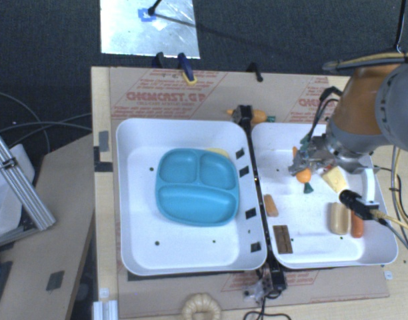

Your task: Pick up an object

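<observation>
Camera view showed the gripper (309,160) low over the far part of the right bin (384,249), just above an orange carrot-like piece (302,175), the likely target. Whether the tool was wide or narrow could not be told, and nothing was seen held in it.

The risk, as I judged it, was a miss. The orange piece looked small and tapered, so a closing off its middle could squeeze it out sideways. A dark green bit (308,187) lay just near of it and a yellow wedge (334,179) just to its right. Either could be nudged or caught along with it.

Counted, there were two bins. The left bin (134,179) held one blue divided plate (197,185), with one pale yellow thing (219,152) at its far edge. The right bin held seven things: the orange piece, green bit and wedge, one tan roll (337,218), one red-orange sausage (357,226), one small orange-brown stick (271,205) and one flat brown block (282,239).
</observation>
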Robot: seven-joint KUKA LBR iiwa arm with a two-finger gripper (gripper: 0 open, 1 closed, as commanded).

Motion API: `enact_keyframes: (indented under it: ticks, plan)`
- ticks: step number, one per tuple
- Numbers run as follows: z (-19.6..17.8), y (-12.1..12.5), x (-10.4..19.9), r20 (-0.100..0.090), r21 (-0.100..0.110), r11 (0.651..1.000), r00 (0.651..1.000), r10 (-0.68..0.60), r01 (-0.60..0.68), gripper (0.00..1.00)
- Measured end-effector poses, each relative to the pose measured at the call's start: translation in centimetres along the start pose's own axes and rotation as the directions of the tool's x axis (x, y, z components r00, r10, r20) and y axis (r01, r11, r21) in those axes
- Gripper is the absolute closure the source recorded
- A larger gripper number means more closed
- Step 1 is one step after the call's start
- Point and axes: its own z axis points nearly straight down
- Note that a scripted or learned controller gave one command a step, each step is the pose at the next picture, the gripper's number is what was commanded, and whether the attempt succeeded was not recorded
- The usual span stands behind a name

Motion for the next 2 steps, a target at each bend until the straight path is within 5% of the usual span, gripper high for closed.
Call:
enact_keyframes:
  ticks: [1, 2]
  plan:
    - [-6.2, 0.8, -0.5, 0.001, -0.005, 1.000, 1.000, -0.001, 0.001, 1.00]
    - [-8.5, 0.9, -0.5, 0.000, 0.000, 1.000, 1.000, -0.001, 0.001, 1.00]
